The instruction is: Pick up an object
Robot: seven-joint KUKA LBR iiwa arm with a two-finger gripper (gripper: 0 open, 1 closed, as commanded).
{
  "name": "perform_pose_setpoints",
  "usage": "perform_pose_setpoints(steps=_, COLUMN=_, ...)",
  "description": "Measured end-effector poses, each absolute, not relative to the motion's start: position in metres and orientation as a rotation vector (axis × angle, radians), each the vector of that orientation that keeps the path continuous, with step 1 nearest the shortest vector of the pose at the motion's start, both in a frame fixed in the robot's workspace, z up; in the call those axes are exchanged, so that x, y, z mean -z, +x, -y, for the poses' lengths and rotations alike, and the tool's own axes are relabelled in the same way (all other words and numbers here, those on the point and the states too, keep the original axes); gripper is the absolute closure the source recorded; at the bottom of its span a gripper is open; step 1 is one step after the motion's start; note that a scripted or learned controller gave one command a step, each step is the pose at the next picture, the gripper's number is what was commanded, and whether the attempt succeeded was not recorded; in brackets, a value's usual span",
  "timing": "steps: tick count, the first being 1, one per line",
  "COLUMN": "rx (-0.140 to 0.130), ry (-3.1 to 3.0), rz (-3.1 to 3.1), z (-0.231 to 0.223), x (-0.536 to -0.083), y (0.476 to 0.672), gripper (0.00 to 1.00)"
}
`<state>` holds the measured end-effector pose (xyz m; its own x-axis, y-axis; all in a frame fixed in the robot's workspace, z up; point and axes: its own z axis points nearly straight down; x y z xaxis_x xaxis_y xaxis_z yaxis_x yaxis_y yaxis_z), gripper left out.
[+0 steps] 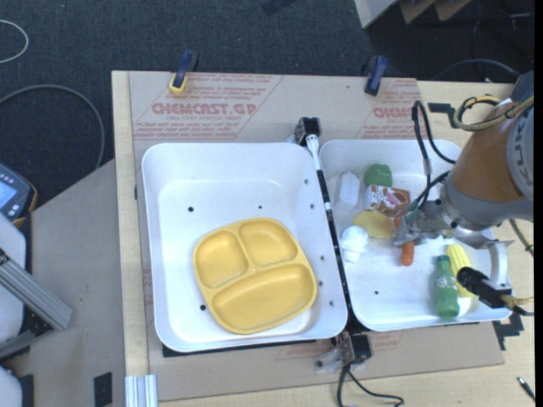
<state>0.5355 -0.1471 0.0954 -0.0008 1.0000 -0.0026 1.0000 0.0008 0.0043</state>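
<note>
The right bin [386, 308] holds several small items. A green piece [378, 175] and a red and white packet [389, 199] lie at the back, beside a white piece [349, 189]. A yellow item [372, 224] and a white ball [354, 241] sit near the bin's left wall. A small orange piece [407, 254] lies mid-bin. A green bottle [445, 285] and a yellow corn cob [459, 264] lie at the front right. My gripper [413, 230] is low in this bin, just above the orange piece and right of the yellow item.
The left bin [170, 185] holds a yellow divided plate [254, 274]. A black divider strip [322, 193] runs between the bins. The grey and orange arm [488, 168] covers the right bin's far right part. Cables [428, 142] hang over its back edge.
</note>
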Motion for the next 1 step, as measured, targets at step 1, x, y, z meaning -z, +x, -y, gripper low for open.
perform_pose_setpoints(steps=1, rx=-0.015, ry=2.204, rz=-2.226, z=0.0733, x=-0.1911, y=0.5813, gripper=1.00)
